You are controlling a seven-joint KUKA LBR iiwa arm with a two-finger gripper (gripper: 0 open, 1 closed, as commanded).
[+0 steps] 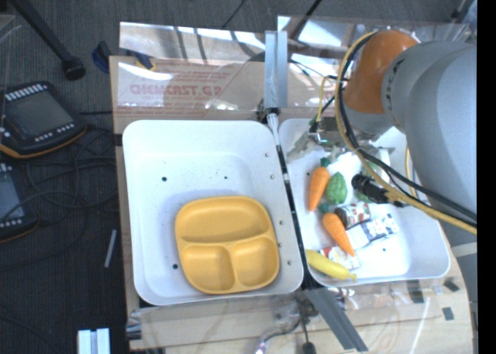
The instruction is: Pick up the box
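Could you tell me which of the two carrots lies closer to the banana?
The lower carrot; its tip nearly reaches the banana, while the other carrot sits higher beside the green vegetable.

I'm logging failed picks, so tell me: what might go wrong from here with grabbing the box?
1. The box lies packed among two carrots, a green vegetable and a banana, so a neighbour may get grabbed or shoved instead.
2. The arm and its cables cover part of the right bin, hiding how the descent lines up.

Bright, even daylight; glare on rear panel (194, 42).
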